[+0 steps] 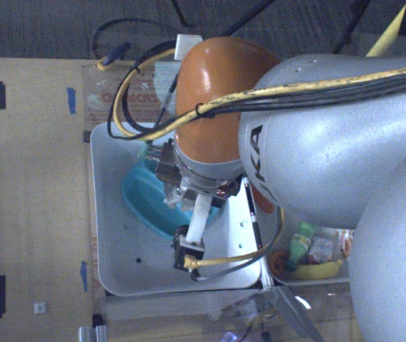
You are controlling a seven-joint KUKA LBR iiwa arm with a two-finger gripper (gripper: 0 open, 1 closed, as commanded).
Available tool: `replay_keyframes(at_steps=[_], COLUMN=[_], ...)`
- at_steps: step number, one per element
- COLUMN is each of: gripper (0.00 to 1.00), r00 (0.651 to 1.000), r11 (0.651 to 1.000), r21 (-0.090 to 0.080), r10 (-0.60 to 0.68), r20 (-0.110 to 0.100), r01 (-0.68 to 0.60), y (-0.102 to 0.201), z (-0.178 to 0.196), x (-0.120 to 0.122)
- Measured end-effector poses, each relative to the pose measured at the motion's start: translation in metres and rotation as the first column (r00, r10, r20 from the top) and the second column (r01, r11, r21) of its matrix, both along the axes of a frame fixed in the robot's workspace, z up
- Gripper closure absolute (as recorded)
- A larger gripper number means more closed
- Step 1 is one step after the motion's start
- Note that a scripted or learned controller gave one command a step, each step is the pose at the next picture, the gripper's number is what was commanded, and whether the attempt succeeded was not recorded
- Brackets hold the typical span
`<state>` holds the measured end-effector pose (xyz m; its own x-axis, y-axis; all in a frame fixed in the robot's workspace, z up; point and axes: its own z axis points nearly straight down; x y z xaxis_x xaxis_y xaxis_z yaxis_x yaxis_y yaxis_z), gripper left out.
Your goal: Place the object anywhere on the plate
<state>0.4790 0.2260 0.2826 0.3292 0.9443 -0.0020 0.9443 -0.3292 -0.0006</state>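
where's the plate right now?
Camera view: the teal plate lies in the left-hand bin, near its middle, its right part hidden under the arm.

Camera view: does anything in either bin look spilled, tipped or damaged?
Nothing stands out. The teal plate lies inside the left bin, partly hidden under the arm; a green bottle and a banana sit together in the right bin.

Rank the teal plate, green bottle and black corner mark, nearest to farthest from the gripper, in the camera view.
1. Teal plate, left bin, under the gripper.
2. Green bottle, right bin.
3. Black corner mark, far left bench.
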Motion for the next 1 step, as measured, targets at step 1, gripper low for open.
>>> replay_keyframes(at_steps=[1], gripper=[0.00], r00=[1.000], r11=[1.000], r21=[0.000], r10=[0.000], r20=[-0.001], r01=[0.000], y=[0.0003], z=[-0.0002], x=[-0.0002])
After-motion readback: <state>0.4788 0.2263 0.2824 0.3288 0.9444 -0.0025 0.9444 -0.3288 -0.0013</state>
